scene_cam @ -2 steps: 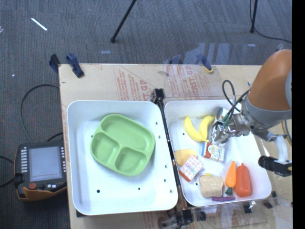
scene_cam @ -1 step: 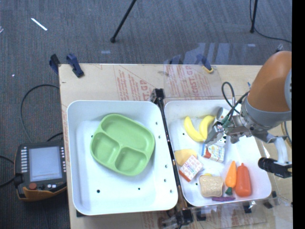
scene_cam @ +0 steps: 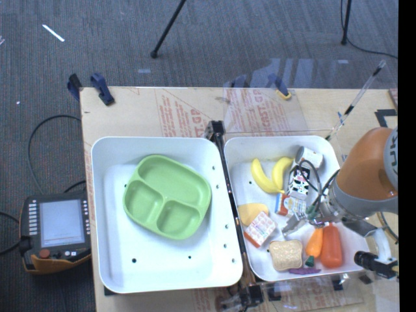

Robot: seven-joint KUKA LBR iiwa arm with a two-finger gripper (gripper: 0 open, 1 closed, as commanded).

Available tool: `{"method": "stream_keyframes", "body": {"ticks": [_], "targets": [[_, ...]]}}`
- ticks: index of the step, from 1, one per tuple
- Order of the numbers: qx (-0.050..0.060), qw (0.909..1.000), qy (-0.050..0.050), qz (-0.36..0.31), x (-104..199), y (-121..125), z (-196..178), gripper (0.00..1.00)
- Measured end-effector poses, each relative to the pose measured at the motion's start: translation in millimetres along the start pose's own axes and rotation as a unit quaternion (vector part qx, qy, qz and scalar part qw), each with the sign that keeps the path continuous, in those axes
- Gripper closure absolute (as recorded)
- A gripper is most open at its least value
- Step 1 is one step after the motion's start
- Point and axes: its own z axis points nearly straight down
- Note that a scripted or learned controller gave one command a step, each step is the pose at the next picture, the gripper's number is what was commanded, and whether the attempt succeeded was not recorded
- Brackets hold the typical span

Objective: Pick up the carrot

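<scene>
Camera view, carrot (scene_cam: 314, 242) beside orange bottle (scene_cam: 331, 246), carton print unreadable

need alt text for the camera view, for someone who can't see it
A grey and orange robot arm reaches from the right, its gripper low in the right bin just left of a carrot, among bananas, bread and other food. The left bin holds a green divided plate.

Divided plate (scene_cam: 168, 197) in left bin (scene_cam: 104, 239); carrot (scene_cam: 314, 242) in right bin (scene_cam: 325, 145), seemingly touching bottle (scene_cam: 331, 246).
</scene>
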Motion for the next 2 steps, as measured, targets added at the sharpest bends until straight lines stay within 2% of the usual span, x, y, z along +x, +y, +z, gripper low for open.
{"method": "stream_keyframes", "body": {"ticks": [1,2], "targets": [[-0.023,0.9726,-0.017,-0.231,-14.9,-15.0,-3.5,0.0],[-0.012,0.9734,-0.006,-0.229,-13.7,-21.4,-5.7,1.0]]}}
